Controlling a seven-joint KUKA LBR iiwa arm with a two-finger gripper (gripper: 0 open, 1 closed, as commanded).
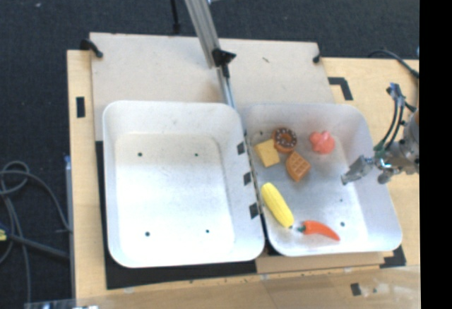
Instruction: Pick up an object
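Note:
The right bin [374, 219] holds several toy foods. A brown donut [285, 138] sits beside a yellow cheese block [267, 153], with an orange waffle [297, 166] just below them. A pink fruit [322, 142] lies toward the back. A yellow corn cob [277, 204] and an orange carrot [319, 230] lie near the front. My gripper [367, 173] hangs over the right bin's right side, open, with nothing between its fingers. It is to the right of the waffle and apart from every object.
The left bin [176, 180] stands beside the right one. A slanted metal pole [201, 11] rises from the back between the bins. Cables [392, 124] hang by the arm at the right edge.

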